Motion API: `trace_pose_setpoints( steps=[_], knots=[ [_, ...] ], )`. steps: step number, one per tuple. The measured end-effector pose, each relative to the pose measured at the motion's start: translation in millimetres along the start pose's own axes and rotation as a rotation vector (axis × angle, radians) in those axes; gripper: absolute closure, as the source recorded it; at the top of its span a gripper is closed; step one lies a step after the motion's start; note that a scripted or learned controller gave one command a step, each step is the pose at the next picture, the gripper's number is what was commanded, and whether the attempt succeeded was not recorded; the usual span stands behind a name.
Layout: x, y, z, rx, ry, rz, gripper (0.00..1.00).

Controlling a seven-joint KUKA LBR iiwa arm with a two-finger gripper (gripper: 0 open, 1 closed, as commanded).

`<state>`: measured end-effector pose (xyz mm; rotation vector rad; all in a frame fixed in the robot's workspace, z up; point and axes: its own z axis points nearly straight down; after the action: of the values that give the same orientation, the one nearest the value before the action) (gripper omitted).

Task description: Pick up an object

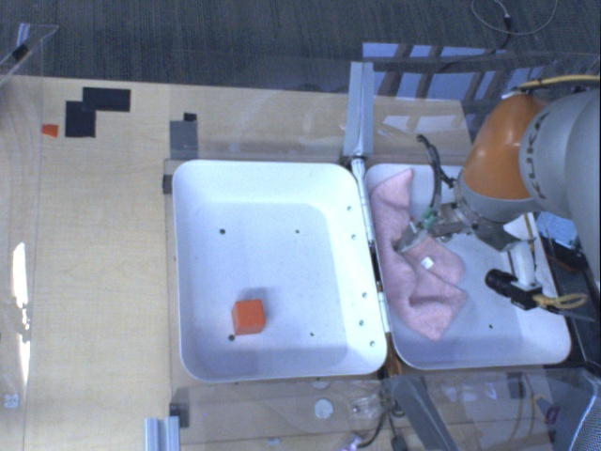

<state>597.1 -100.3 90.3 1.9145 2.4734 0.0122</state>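
A pink cloth [413, 261] lies crumpled along the left side of the right bin [526, 346]. My gripper [413, 240] reaches in from the right and sits low over the middle of the cloth, touching or nearly touching it. An orange block [249, 317] rests in the near left part of the left bin [197, 252], far from the gripper.
The grey arm with its orange band [502, 158] covers the upper right of the right bin. A black cable end [512, 285] hangs over that bin's right side. Black and orange markers [89, 111] sit on the wooden bench at far left.
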Motion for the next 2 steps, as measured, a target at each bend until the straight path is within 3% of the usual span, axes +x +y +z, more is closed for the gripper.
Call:
trace_pose_setpoints(
  steps=[1,2],
  knots=[
    [15,-50,-1,-0.001,0.000,0.001,0.00],
    [-3,1,0,0.002,0.001,0.198,0.00]
  ],
)
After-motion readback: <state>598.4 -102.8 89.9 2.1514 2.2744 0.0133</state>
